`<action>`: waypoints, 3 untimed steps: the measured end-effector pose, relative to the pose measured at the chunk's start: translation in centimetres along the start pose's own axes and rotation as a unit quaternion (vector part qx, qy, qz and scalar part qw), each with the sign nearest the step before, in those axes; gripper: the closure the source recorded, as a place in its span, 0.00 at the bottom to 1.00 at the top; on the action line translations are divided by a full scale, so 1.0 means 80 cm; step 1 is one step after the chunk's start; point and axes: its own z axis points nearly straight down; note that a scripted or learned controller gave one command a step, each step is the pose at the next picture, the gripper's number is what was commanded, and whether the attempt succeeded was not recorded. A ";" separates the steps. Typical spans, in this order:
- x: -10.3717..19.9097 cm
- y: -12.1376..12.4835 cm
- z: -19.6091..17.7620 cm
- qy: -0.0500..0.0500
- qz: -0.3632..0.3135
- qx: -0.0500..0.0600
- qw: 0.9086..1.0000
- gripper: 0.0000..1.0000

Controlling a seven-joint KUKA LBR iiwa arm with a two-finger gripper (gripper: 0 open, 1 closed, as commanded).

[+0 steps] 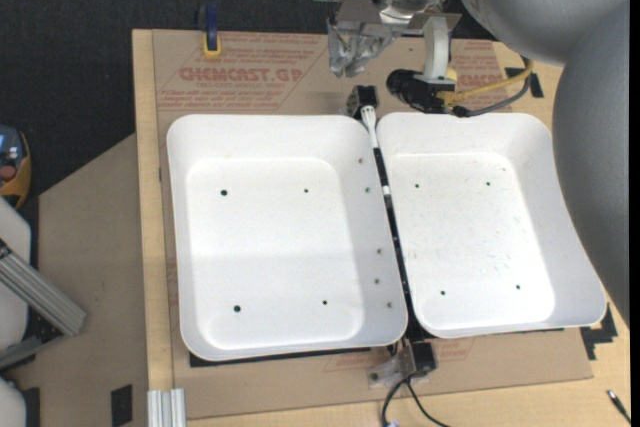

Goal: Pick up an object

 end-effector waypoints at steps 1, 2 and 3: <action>0.141 -0.004 0.077 0.001 -0.006 0.005 1.000 1.00; 0.097 0.000 0.013 0.001 0.000 0.000 1.000 1.00; 0.134 -0.003 0.080 -0.001 -0.002 0.006 1.000 1.00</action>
